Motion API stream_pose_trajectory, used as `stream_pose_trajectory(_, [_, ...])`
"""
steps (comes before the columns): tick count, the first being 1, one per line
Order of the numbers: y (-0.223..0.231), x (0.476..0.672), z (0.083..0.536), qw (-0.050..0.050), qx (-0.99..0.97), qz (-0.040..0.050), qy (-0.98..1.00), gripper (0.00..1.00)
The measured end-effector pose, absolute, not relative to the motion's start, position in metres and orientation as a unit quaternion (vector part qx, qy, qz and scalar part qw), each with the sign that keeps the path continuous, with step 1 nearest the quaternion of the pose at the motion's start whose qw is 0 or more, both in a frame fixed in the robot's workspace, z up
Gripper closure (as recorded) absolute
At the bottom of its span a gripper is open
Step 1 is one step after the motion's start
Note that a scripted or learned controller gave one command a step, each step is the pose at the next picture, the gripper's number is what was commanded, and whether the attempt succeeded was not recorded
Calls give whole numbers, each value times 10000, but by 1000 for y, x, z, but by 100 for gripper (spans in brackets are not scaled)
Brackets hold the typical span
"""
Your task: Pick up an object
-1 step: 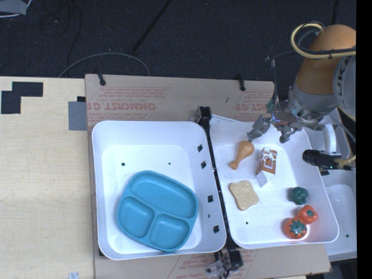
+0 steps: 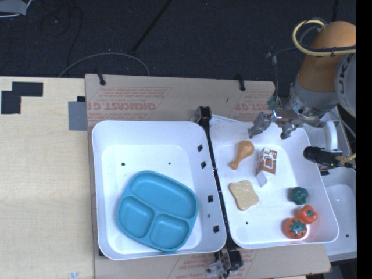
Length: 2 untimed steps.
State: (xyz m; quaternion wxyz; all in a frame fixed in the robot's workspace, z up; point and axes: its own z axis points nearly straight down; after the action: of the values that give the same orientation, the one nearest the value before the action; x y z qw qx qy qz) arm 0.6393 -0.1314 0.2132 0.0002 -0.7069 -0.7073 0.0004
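Note:
The right bin (image 2: 325, 237) holds a tan chicken drumstick (image 2: 242, 153), a small brown and white carton (image 2: 267, 161), a slice of toast (image 2: 244, 195), a dark green broccoli piece (image 2: 299, 195) and two red tomatoes (image 2: 307, 214) (image 2: 295, 228). My gripper (image 2: 271, 126) hangs over the bin's back edge, above and right of the drumstick. Its two grey fingers are spread apart, with nothing between them.
The left bin (image 2: 104, 138) holds a blue divided plate (image 2: 157, 210). A black divider bar (image 2: 212, 179) runs between the two bins. Both bins rest on a cardboard sheet (image 2: 168, 97) on the wooden bench.

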Motion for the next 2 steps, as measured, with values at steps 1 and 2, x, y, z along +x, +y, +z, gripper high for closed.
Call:
stream_pose_trajectory(1, [-131, 634, 152, 21, -7070, 16, -7072, 0])
stream_pose_trajectory(2, [-137, 636, 113, -30, -7070, -4, -7072, 0])
